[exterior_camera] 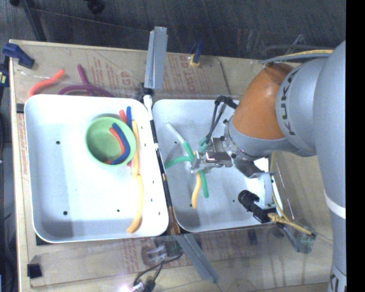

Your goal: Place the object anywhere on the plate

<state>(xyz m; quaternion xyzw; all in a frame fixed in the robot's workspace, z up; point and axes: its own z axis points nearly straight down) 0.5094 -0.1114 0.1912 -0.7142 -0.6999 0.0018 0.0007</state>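
Item one, as I log it from my remote seat: a cluster of thin flexible strips in the right bin [231, 218], directly at the gripper [198, 163]. I count a green strip [177, 160] running out to the tool's left, a yellow strip [196, 193] hanging below it, a short green strip [204, 184] just beside the yellow one, and a pale translucent strip [177, 135] lying up and to the left. The green and yellow pieces meet right at the fingertips, but I cannot tell whether the tool is wide, narrow or clamped on any of them (the wrist hardware hides the gap).

Item two: the green plate [103, 140], well to the tool's left in the left bin [61, 212]. It carries a red strip [117, 132] and a blue strip [128, 117] along its right side.

Item three: a long yellow strip [137, 190], between plate and tool, running down the left bin's right wall.

Item four: the arm [274, 111], grey with its orange band, to the tool's right.

Item five: beyond the left bin, on the bench, an orange strip [45, 83] and a purple strip [82, 90].
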